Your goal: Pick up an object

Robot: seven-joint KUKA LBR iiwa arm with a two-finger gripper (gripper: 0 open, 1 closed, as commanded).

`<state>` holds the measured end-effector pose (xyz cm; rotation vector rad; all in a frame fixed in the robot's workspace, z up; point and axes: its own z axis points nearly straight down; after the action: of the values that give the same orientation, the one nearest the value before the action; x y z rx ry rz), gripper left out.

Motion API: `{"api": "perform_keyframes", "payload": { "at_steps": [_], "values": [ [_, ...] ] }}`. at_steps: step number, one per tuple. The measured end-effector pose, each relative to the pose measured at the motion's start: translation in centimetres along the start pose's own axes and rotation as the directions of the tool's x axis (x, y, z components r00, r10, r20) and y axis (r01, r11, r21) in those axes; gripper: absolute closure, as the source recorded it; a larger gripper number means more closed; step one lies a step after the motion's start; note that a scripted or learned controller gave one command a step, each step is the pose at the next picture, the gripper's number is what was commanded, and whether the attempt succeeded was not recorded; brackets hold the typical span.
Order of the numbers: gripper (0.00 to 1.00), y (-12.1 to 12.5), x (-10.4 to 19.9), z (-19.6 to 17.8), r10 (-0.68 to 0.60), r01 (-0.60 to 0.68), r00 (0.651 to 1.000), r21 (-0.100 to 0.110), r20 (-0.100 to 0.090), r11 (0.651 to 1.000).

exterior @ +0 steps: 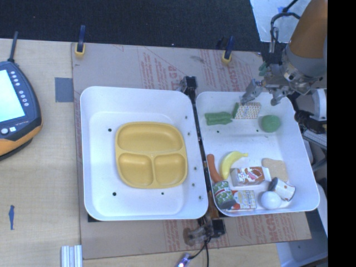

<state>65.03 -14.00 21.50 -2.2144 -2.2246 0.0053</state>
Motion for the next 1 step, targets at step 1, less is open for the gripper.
{"api": "perform_keyframes", "payload": {
  "at_steps": [1],
  "values": [
    [0.0,-3.53,4.41,12.39,-0.002,0.002,1.0,0.002,0.001,1.0]
  ]
}}
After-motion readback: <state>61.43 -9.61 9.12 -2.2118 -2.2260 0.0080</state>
